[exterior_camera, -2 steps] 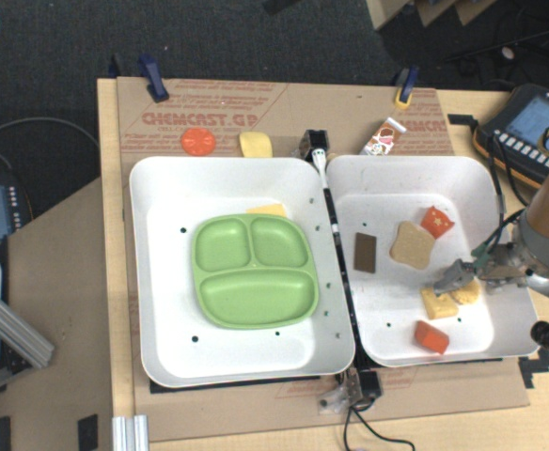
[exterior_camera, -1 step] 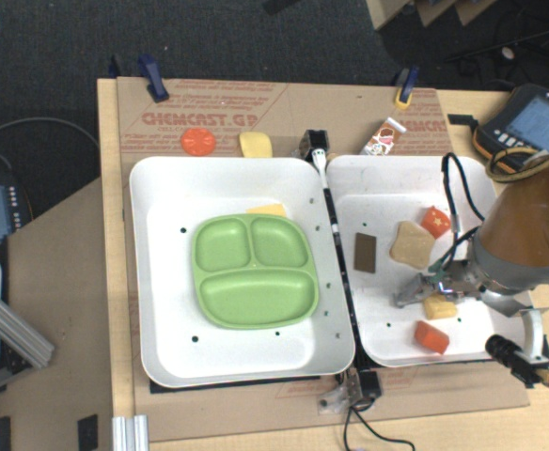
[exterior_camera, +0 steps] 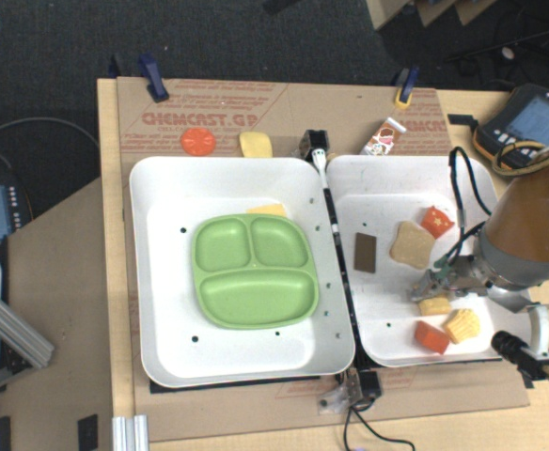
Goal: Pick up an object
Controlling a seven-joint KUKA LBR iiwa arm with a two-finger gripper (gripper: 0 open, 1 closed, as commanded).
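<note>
Camera view: cardboard-topped desk, dark carpet behind; tool over right bin, grip state unclear.

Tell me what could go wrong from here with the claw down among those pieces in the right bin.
1. The claw sits low between the tan slice and a small yellow piece; it may nudge one rather than grip it.
2. The orange block and ridged yellow piece lie close by, so a grab could catch two things or scatter them.
3. The black cable loops over the right bin and might snag as the arm lifts.
</note>
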